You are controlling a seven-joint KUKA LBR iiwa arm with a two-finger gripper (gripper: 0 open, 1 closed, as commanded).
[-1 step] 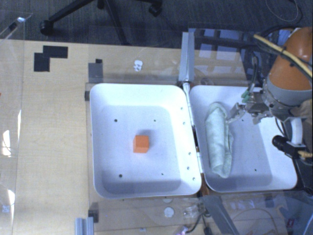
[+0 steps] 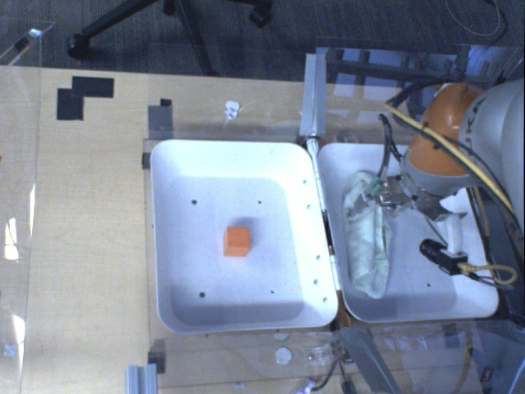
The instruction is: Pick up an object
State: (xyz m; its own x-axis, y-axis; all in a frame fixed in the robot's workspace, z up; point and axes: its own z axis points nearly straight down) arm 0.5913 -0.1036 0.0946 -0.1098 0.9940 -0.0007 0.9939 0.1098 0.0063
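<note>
A small orange block (image 2: 237,241) sits near the middle of the left bin (image 2: 176,302). In the right bin (image 2: 484,302), a pale cloth (image 2: 367,240) lies at 9 o'clock. The pincer (image 2: 384,194) touches its top; I cannot tell its grip.

Two bins sit side by side on the surface (image 2: 82,245). A cube (image 2: 237,241) lies in the left bin (image 2: 176,298). A cloth (image 2: 367,235) lies in the right bin (image 2: 410,306).

Orange cube (image 2: 237,241) flat in left bin; pale cloth (image 2: 367,235) crumpled in right.
</note>
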